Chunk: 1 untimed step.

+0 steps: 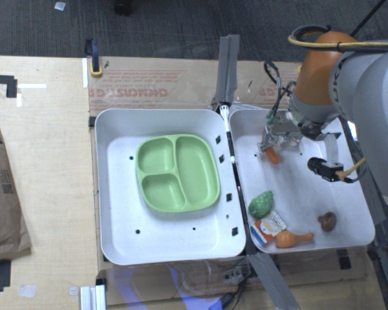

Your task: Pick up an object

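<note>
The hand [271, 146] is lowered onto a small orange piece [271, 155] at the right bin's [297, 192] upper left; hand state cannot be determined. The piece appears light and rigid; grasp across its narrow width.

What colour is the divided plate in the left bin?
Light green; the divided plate shows plainly in the camera view.

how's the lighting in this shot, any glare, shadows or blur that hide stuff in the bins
Camera view: lighting is even and fairly soft; the green plate reads sharply, with a faint sheen on its ridges. The right bin floor looks bright but not blown out. The gripper sits in the arm's shadow, so its tips and the small orange object beside them are hard to separate.
</note>
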Motion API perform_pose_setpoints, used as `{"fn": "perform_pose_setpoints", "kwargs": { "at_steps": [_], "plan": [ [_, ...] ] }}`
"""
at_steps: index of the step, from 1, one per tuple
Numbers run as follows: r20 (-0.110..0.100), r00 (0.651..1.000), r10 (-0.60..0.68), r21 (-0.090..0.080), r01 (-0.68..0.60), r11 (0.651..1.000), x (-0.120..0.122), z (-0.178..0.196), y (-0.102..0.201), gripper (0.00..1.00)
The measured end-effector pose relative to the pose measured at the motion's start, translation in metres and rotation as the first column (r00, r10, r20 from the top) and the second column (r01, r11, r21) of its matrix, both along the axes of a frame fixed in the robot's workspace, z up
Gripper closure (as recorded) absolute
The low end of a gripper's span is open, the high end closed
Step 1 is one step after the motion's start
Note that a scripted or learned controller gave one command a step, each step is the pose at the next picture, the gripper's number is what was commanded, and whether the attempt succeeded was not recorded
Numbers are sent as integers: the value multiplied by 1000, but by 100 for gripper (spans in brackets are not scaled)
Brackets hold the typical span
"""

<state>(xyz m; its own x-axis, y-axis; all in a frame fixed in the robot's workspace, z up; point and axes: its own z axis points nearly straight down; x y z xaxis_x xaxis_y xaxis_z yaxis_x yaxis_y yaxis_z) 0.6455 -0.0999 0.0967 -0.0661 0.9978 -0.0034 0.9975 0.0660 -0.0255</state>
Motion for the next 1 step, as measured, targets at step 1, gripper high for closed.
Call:
{"fn": "perform_pose_setpoints", "kwargs": {
  "at_steps": [1],
  "plan": [
    [25, 999, 48, 4, -48, 999, -24, 95, 49, 100]
  ]
}}
